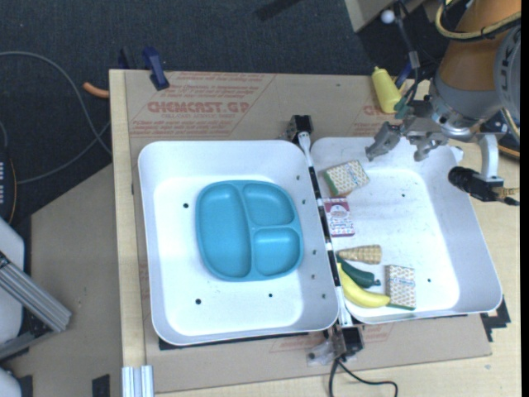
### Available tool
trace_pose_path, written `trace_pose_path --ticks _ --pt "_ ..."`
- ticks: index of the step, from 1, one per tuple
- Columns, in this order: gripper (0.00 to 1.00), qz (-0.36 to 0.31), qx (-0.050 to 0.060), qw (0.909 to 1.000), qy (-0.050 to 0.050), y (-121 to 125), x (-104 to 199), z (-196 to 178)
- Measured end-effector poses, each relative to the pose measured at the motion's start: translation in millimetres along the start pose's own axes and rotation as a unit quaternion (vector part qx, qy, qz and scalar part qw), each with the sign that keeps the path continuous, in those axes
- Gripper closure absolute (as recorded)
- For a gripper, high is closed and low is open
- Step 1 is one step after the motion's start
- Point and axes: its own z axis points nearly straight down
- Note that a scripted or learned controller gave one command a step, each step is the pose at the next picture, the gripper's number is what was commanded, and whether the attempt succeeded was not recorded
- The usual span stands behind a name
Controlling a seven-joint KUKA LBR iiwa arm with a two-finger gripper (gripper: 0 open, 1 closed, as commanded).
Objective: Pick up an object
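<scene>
Fingers [402, 139] spread open and empty are hovering over the right white bin [463, 246], the patterned square packet [346, 177] lying down-left.

Both bins [165, 288] are smooth white plastic with a slight sheen. The tray [248, 230] is matt blue plastic. The board [207, 102] is brown printed cardboard. The banana [364, 294] looks like glossy yellow plastic. The gripper [405, 141] is grey metal.

A divided tray [248, 230] lies in the left bin [165, 172]; a banana [364, 294] lies in the right bin [446, 230].
</scene>
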Motion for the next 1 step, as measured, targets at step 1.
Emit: trace_pose_path --ticks 1 --pt "0.0 0.0 0.002 1.0 0.001 21.7 28.8 69.7"
